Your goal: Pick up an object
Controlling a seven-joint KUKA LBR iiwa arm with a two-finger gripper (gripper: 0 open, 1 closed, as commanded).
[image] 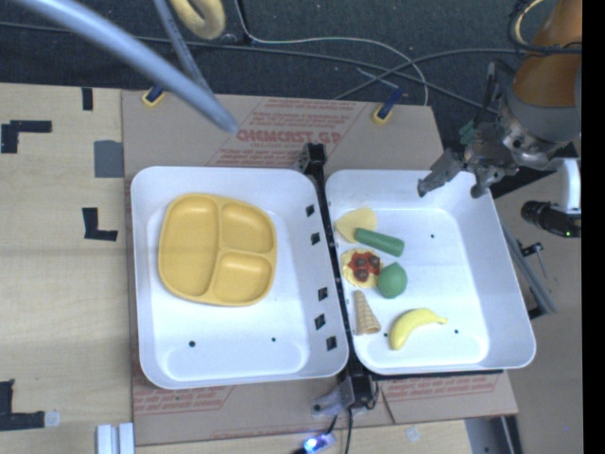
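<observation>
Ok so standing by the desk [57, 253] rn. Two white bins side by side on a cardboard sheet [284, 130]. Left bin [151, 348] has a yellow divided plate [217, 250] w/ three sections, sitting in the upper-left part of it.

Right bin [473, 282] has all the small stuff, bunched along its left side: a dark green cucumber-ish thing [379, 242] lying across a pale yellow piece [352, 221], a little red and yellow item [362, 266] just below, a round green ball-like thing [391, 280] touching that one on its right, an ice cream cone [366, 313] pointing up near the divider, and a banana [414, 326] toward the bottom middle, a bit apart from the rest.

The arm's claw [456, 180] is over the top right edge of the right bin, fingers spread wide apart, one prong [433, 181] out left and the other to the right. Nothing between them afaict. It's well apart from the pile of objs, nearest being the cucumber thing.

Cables [397, 64] run across the dark floor behind the desk.
</observation>
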